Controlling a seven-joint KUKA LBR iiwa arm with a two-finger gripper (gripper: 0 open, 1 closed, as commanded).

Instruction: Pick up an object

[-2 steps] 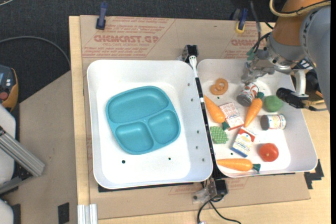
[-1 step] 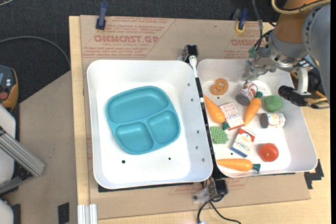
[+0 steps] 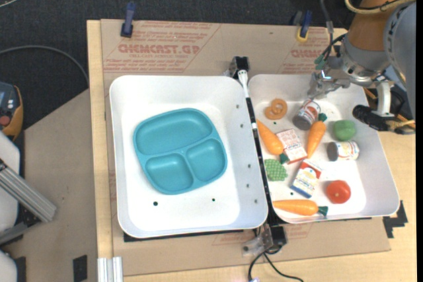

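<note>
My gripper [image 3: 323,82] hangs over the far part of the right bin [image 3: 383,175], just above and behind a small grey can [image 3: 307,113] that lies tilted. Around the can lie an orange ring [image 3: 278,108], an upright-pointing carrot [image 3: 316,135], a green lime [image 3: 343,129] and a small jar [image 3: 342,150]. Further forward are a second carrot [image 3: 269,137], a red-and-white packet [image 3: 291,144], a green leafy piece [image 3: 275,170], a blue-and-white box [image 3: 305,179], a red tomato [image 3: 338,191] and a third carrot [image 3: 299,207]. I see nothing in the gripper.
The left bin [image 3: 125,142] holds a teal divided plate [image 3: 180,150]. A black divider rail [image 3: 251,129] runs between the bins. The grey arm with its orange band [image 3: 383,3] comes in from the upper right. Two blue clamps [image 3: 127,18] hold the board's far edge.
</note>
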